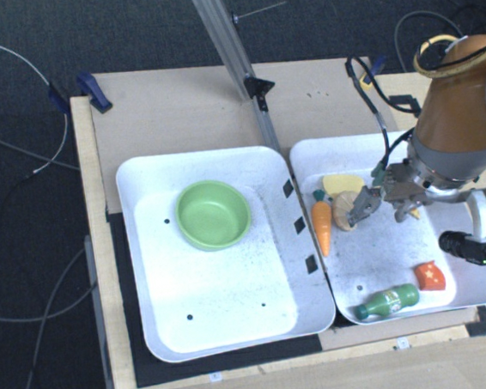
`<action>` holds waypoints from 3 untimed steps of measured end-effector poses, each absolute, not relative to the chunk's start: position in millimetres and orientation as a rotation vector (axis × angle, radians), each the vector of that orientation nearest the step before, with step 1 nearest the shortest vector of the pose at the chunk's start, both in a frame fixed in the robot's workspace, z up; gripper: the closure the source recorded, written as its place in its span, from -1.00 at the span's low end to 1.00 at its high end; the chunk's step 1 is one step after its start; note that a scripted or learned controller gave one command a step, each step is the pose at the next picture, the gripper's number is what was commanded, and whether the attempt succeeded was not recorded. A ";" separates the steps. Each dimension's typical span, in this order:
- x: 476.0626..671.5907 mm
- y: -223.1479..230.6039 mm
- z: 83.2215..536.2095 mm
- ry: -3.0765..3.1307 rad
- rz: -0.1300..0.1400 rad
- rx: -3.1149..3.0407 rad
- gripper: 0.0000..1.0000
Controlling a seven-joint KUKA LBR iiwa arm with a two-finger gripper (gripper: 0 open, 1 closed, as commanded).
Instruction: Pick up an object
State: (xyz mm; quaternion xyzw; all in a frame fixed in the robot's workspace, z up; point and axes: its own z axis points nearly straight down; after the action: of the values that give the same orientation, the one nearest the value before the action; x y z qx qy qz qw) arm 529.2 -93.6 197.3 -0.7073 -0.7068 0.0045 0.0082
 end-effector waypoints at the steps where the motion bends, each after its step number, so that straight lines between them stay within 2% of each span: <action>1: 527.7 -100.3 135.3 -2.208 0.012 -2.212 -1.00; 2: 525.3 -99.1 91.3 -2.207 0.012 -2.211 -1.00; 3: 527.9 -98.6 107.2 -2.209 0.001 -2.217 1.00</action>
State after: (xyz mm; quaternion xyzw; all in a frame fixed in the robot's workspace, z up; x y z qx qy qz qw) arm 527.9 -98.6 107.2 -0.7083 -0.7059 0.0002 0.0059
